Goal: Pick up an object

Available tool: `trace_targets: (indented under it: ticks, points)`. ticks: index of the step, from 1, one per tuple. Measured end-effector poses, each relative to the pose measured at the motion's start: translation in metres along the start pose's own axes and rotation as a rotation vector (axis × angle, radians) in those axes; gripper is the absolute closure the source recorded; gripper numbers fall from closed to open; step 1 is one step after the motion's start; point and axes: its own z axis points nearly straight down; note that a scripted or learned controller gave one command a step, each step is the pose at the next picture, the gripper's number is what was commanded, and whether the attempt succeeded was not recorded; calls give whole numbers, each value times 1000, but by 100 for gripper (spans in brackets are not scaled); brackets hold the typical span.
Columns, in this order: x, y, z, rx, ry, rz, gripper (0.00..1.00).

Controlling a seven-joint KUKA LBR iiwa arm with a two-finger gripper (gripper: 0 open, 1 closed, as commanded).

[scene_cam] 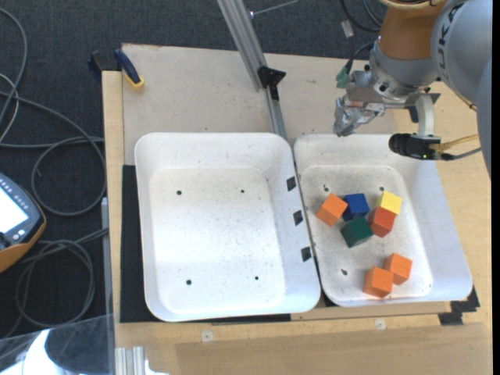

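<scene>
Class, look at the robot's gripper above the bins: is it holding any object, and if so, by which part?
Nothing is held. The gripper hangs above the right bin's far rim, apart from the blocks.

White bins (pixel 156 209) matt plastic, speckled; bench (pixel 195 84) bare wood; blocks (pixel 357 219) smooth.

One fixed camera up high, looking down at a slant on the worktop (pixel 195 84), both white bins (pixel 156 155) fully framed.
</scene>
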Motion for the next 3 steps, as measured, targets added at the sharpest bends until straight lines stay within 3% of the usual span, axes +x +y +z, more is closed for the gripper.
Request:
trace_targets:
  ticks: [2, 3]
  points:
    - [102, -41, -3, 2, 1, -1, 100]
    - [149, -50, -6, 2, 0, 0, 100]
